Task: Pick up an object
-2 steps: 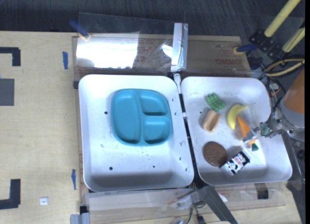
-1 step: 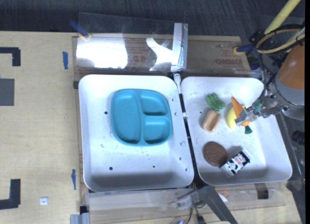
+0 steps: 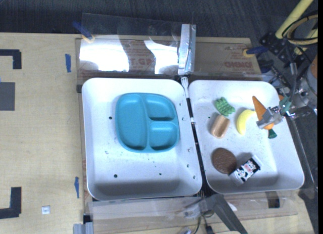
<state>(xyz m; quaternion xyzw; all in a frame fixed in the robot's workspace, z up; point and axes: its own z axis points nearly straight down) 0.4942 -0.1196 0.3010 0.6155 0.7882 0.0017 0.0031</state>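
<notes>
The gripper (image 3: 271, 120) sits over the right bin (image 3: 290, 170), close to its right wall, with its metal fingers (image 3: 264, 122) low above an orange carrot (image 3: 259, 107). The carrot's upper part shows just up and left of the fingers, while a bit of orange peeks out beneath them (whether they are actually clamped on it, apart, or together, I cannot tell from this angle). A small teal piece (image 3: 272, 134) lies just below the gripper.

Just to the left of the gripper lies a yellow banana (image 3: 245, 121), tilted, near the carrot but apart from it. Further left stands a tan cylinder (image 3: 219, 125), and just above that a green knobbly toy (image 3: 224, 106). Down and to the left of the gripper lies a brown oval (image 3: 223, 160), and touching its lower right edge is a small black-and-white block (image 3: 247, 170), near the bin's front wall.

Well away to the left, in the left bin (image 3: 96, 142), rests a blue divided plate (image 3: 147, 122) with three compartments. Beyond both bins, up and to the left of the gripper, a sheet of clear plastic (image 3: 131, 48) lies over the wooden bench (image 3: 38, 142).
</notes>
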